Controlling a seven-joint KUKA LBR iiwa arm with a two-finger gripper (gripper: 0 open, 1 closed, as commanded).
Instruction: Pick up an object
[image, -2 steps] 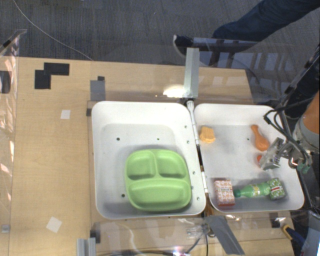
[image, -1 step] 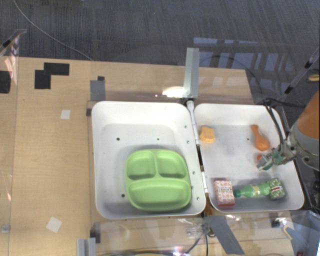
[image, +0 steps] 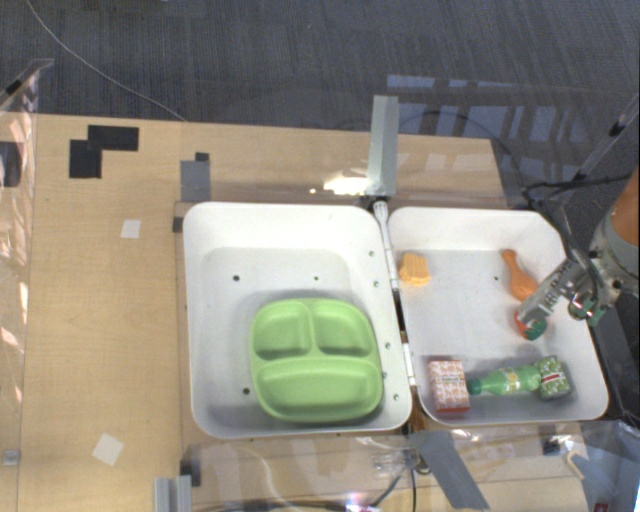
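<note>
end effector (image: 545, 305): low over the right bin (image: 470, 250), at its 3 o'clock side, arm entering from 3 o'clock; can't tell how far open it is or whether it has hold of anything, the tip is too small and cluttered to read
nearest target: small red-and-green object (image: 530, 324) right at the tip, touching or just under it, can't say which
orange item (image: 518, 275): just at 11 o'clock from the tip, long axis running roughly 11 to 5 o'clock
green bottle (image: 510, 381): at 6 o'clock from the tip, lying flat, long axis 9 to 3 o'clock, near the bin's front wall
red box (image: 448, 386): touching the bottle's 9 o'clock end
yellow piece (image: 414, 269): well apart, at 9 o'clock
left bin (image: 215, 240): green divided plate (image: 316, 358)
labels: printed wraps on bottle and box, nothing legible
call: short drop onto the red-and-green object, judged easiest pick
</note>
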